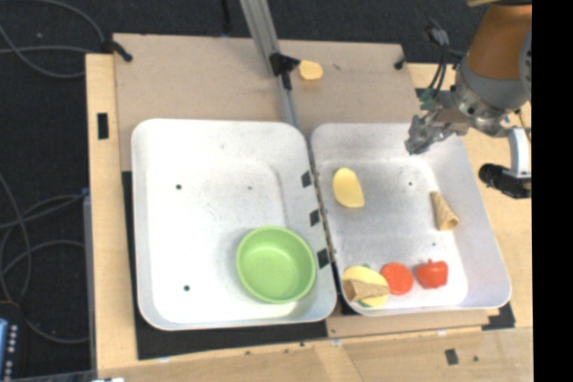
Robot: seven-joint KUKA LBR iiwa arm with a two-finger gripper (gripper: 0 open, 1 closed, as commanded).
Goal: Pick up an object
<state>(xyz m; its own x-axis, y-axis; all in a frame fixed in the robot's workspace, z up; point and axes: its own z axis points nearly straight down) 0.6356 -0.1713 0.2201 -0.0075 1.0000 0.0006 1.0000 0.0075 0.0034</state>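
Note:
The right bin (466, 183) holds a yellow lemon-like piece (348, 189) near its left side and a tan cone-shaped piece (444, 210) to the right. Along its front edge lie a yellow and tan piece (365, 285), a red tomato (397, 278) and a red pepper (431, 273). My gripper (421, 139) hangs over the back right corner of this bin, apart from all the objects, with nothing seen between its fingers.
A green bowl (276, 264) sits at the front right of the left bin (179, 183). A small yellow object (311, 70) lies on the bench behind the bins. A metal post (255, 4) rises between the bins at the back.

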